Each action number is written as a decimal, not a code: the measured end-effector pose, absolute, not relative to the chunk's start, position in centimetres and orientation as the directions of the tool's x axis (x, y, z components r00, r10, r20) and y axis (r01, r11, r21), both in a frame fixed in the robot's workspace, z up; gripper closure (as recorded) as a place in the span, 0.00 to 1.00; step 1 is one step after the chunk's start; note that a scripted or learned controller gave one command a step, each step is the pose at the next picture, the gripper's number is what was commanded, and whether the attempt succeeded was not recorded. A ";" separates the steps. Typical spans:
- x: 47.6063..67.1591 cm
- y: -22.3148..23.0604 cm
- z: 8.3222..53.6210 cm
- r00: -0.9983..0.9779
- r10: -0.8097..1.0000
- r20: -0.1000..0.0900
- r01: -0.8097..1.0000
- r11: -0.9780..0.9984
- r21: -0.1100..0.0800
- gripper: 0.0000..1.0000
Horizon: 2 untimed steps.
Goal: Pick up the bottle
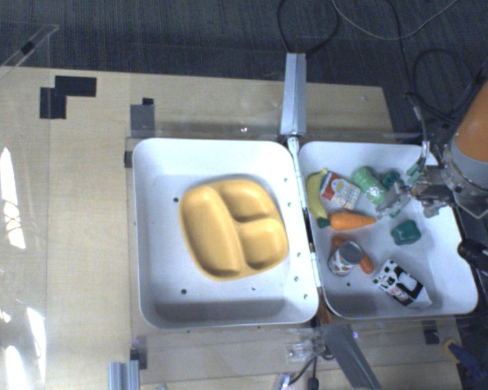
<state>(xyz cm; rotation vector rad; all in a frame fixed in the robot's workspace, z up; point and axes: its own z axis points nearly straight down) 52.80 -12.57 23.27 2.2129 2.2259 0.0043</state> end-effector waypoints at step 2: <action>52.8 -12.6 23.3 -0.006 1.000 0.000 1.000 0.006 0.004 0.00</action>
